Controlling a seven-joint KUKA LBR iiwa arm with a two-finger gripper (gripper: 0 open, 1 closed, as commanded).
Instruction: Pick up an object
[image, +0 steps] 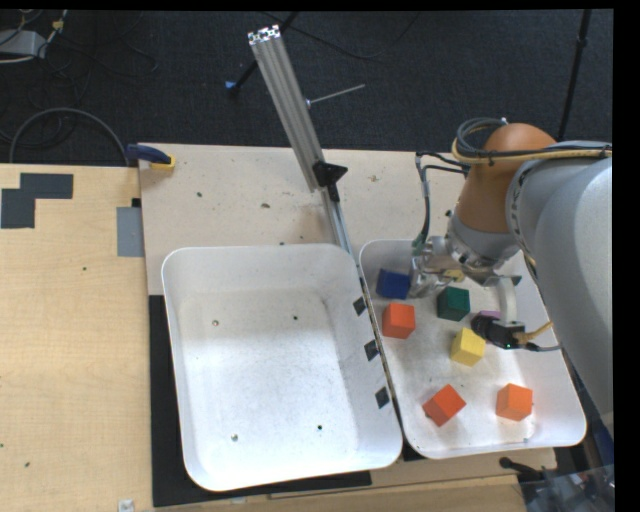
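Observation:
The right bin (560, 425) holds several small cubes: a blue one (392, 285) at the back left, a dark green one (453, 303), an orange one (399, 320), a yellow one (466, 347), and two more orange ones (444, 404) (514, 401) near the front. My gripper (432, 272) hangs low over the back of this bin, just right of the blue cube and just above the green one. The wrist hides its fingertips, and I see nothing held between them.
The left bin (270, 360) lies beside the right one, with black clips (366, 330) along the shared wall. A slanted aluminium post (296, 120) rises behind the bins. The grey arm (570, 230) covers the right bin's far right side.

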